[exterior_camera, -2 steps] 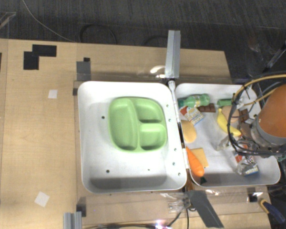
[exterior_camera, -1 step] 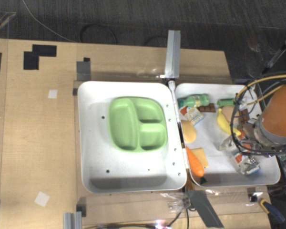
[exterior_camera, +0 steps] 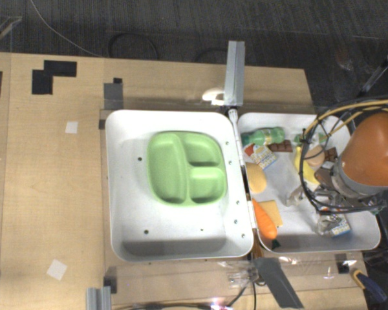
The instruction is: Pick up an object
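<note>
The right bin (exterior_camera: 349, 241) holds several small objects. A green bottle (exterior_camera: 265, 136) lies at its far left, with a colourful packet (exterior_camera: 264, 155) and a brown piece (exterior_camera: 283, 147) close by. Nearer the front are a pale yellow lump (exterior_camera: 257, 181), an orange carrot (exterior_camera: 265, 221) and a yellow slab (exterior_camera: 275, 210). The arm's orange band (exterior_camera: 374, 150) hangs over the right half of this bin. My gripper (exterior_camera: 328, 202) points down beneath it among cables. It is just above a small printed packet (exterior_camera: 334, 225) near the front wall.
The left bin (exterior_camera: 126, 237) bears a green divided plate (exterior_camera: 184, 166). A metal post (exterior_camera: 235, 76) stands behind the divider between the bins. Bundled cables (exterior_camera: 317, 141) loop around the wrist. Wooden bench surface spreads to the left.
</note>
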### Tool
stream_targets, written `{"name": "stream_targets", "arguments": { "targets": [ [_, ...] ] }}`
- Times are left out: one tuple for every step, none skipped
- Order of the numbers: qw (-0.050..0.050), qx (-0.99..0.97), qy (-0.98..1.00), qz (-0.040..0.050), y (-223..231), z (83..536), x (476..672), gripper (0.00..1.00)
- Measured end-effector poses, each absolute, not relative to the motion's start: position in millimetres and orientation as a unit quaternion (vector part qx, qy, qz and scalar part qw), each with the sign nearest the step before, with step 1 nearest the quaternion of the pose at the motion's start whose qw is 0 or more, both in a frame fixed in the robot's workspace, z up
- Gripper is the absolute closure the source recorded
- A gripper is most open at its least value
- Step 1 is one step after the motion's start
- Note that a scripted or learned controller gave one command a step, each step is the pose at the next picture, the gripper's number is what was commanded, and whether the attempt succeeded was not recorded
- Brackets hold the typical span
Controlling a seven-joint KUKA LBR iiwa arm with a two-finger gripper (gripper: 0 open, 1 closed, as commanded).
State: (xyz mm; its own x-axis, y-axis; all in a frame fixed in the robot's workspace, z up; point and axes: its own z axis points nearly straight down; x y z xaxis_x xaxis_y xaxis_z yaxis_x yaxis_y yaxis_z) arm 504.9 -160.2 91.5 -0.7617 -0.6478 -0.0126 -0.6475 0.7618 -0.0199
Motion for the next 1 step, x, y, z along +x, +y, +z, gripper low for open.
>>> {"name": "stream_targets", "arguments": {
  "targets": [
    [0.011,-0.330,0.944,-0.0061,-119.6,91.8,505.0,0.00]
  ]
}}
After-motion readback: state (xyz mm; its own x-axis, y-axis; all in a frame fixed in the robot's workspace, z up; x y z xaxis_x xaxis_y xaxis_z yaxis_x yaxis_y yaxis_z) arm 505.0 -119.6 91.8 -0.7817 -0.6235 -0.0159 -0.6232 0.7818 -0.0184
